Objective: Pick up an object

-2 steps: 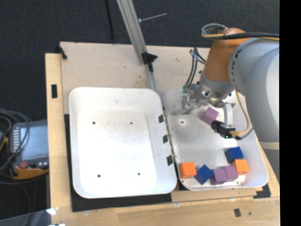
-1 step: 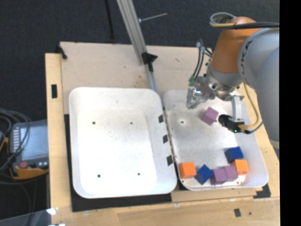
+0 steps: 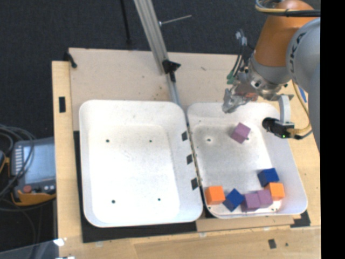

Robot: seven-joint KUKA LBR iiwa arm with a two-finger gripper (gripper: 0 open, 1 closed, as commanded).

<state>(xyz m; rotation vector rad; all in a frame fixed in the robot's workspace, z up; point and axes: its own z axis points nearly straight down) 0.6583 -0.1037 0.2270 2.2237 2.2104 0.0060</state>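
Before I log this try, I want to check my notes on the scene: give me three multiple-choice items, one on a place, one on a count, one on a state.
1. Where do the blocks lie?
A. all in the right bin
B. all in the left bin
C. split between both bins

2. How many orange blocks are there?
A. none
B. two
C. four

3. How does the lone purple block sit?
A. gripped and lifted above the bin
B. stacked on a blue block
C. free on the bin floor, apart from the others

Key: 1 A, since every block sits in the right bin. 2 B, one orange block at the bin's near left and another near the right wall. 3 C, the lone purple block lies by itself on the floor, below the gripper, which hangs over the far rim.
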